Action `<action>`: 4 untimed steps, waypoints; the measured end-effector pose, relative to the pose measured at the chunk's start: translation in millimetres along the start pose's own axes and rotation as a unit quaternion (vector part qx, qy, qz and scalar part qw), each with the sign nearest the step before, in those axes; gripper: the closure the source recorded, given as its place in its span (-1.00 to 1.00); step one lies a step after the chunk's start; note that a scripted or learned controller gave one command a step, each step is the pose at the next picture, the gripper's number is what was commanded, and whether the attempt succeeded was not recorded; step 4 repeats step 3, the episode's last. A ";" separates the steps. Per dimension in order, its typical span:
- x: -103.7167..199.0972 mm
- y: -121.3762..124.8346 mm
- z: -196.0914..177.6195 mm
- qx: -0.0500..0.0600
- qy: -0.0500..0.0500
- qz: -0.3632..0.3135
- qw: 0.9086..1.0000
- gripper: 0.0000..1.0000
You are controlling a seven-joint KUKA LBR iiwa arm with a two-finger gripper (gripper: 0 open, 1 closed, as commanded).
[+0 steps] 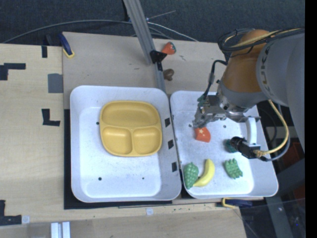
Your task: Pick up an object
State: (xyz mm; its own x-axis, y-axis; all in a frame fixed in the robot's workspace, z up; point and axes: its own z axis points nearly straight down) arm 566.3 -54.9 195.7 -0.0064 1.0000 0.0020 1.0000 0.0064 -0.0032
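In the right bin (265, 182) lie a red toy fruit (202, 135), a yellow banana (206, 173), a green leafy toy (190, 172) touching the banana's left side, and another green toy (233, 168) near the front right. My gripper (202, 119) hangs over the bin's left half, directly above the red fruit and very close to its top. The wrist hides how the gripper stands. The grey arm with its orange band (242, 68) comes in from the right.
The left bin (84, 182) holds a yellow divided plate (131, 128). A slanted metal post (141, 24) rises behind the bins. A small red item (169, 47) and a brown one (169, 74) lie on the bench beside it. A cable and a dark fitting (237, 145) hang right of the gripper.
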 end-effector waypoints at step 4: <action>146.6 -4.9 -17.2 -0.001 0.000 0.000 1.000 1.00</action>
